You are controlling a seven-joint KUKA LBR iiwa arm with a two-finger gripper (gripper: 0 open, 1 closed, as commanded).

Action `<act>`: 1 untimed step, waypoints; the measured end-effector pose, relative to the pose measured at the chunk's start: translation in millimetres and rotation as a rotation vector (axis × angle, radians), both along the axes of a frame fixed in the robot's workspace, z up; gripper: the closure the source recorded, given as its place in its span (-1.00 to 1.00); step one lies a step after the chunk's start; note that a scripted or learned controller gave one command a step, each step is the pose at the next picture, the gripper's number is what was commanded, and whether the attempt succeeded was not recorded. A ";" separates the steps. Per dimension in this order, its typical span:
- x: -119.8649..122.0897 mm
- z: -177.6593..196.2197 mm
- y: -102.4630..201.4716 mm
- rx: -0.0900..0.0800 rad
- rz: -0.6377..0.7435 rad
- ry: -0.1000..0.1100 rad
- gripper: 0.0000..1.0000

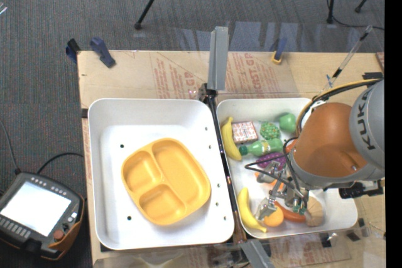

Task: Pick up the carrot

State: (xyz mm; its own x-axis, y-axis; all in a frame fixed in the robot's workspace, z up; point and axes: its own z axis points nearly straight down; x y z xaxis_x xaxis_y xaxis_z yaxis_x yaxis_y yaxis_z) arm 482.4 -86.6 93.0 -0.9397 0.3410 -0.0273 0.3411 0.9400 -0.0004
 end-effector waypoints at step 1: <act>-2.1 7.3 2.8 0.006 0.008 0.011 1.00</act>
State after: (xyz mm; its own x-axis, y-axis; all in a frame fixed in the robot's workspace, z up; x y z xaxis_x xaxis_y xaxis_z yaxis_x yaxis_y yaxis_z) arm 480.4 -83.8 100.4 -0.9425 0.3340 -0.0151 0.3340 0.9426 0.0012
